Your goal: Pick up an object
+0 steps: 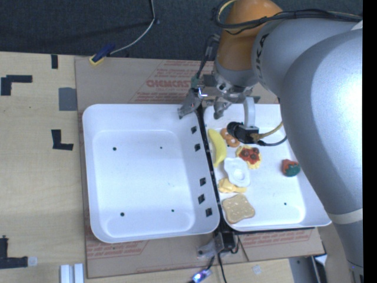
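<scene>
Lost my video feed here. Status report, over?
Hand above the bins' divider, far end, gripping nothing. Banana, fried egg, toast lying in right bin. Nothing blocking them.

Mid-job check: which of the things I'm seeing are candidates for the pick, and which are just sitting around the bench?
For the pick, all in the right bin:
banana
fried egg
pizza slice
toast
red-and-green piece
gripper

Lying about:
left bin
cardboard sheet
cable with yellow-blue clip
</scene>
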`<action>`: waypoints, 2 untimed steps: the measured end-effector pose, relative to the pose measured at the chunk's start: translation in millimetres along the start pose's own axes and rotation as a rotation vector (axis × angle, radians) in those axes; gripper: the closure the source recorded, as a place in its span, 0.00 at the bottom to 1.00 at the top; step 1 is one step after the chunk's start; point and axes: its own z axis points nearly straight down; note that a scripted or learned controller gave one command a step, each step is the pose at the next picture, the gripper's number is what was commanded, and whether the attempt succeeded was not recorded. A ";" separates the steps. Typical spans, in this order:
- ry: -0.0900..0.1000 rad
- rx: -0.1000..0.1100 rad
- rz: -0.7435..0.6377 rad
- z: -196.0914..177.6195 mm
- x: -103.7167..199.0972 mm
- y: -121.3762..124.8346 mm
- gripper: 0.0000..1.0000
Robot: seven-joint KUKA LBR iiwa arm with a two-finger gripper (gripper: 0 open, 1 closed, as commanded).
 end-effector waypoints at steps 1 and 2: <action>0.002 0.003 -0.003 0.2 82.5 -35.8 0.00; -0.001 0.009 -0.003 106.6 179.3 -82.9 0.00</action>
